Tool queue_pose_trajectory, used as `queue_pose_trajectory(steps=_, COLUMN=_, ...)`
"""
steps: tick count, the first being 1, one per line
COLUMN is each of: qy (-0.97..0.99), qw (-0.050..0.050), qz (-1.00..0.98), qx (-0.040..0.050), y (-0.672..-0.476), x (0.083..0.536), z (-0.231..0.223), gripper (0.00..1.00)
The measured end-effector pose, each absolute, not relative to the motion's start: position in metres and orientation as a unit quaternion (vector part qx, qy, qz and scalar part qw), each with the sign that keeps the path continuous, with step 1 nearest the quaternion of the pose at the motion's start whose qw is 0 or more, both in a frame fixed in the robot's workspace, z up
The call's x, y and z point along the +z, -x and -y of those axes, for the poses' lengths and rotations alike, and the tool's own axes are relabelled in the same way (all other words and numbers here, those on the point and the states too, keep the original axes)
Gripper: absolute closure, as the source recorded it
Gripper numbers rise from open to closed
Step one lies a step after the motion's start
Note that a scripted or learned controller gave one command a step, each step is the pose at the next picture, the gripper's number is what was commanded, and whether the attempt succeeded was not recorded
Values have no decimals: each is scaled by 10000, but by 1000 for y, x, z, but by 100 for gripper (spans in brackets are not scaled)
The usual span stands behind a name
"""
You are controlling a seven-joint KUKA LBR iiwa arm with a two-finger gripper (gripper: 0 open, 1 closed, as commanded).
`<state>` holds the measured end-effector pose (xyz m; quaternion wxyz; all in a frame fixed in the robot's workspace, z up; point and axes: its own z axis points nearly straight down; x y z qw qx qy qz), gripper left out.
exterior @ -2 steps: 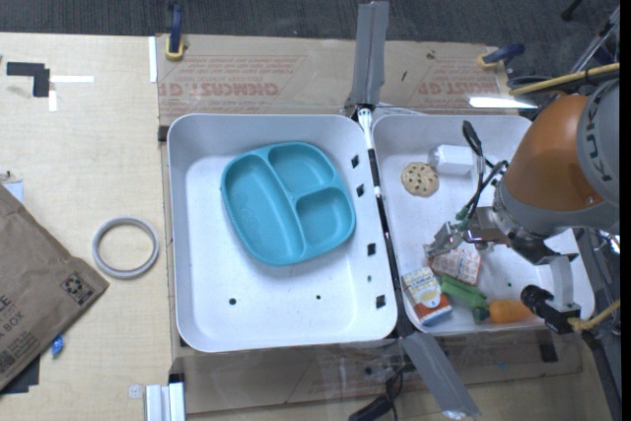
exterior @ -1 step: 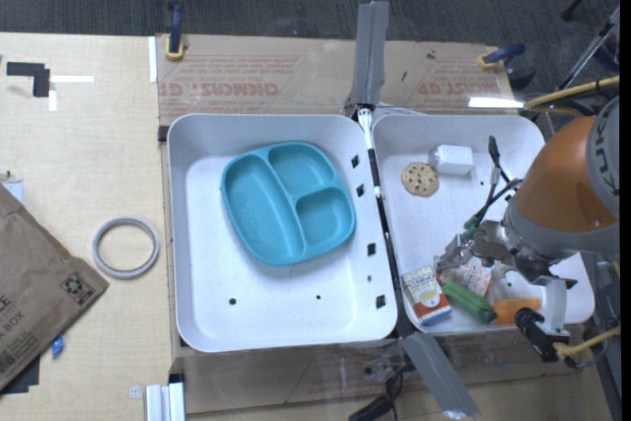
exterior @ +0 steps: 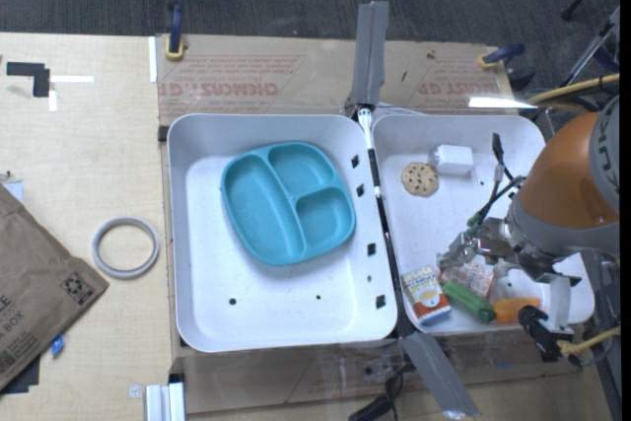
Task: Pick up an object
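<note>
Gripper: the gripper [exterior: 461, 254] is hanging low in the right bin [exterior: 394, 212], its grip state impossible to tell.
Objects: a small carton [exterior: 426, 294], a green piece [exterior: 469, 301] and an orange piece [exterior: 515, 310] are lying along the bin's front edge.

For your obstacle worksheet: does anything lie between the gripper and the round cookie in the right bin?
Nothing visible does. The gripper is low in the right white bin above the packets; the round cookie lies farther back on bare bin floor, with the small white block beside it.
</note>
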<state>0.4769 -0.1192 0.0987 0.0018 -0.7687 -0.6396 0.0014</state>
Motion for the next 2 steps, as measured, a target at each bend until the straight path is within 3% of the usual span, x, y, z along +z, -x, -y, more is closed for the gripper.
queue_pose_trajectory(steps=1, qy=7555, qw=3, qz=6551, qx=10, y=-488, x=210, z=65, gripper=100)
queue_pose_trajectory(steps=2, qy=7426, qw=4, qz=6698, qx=22, y=-586, x=205, z=46, gripper=100)
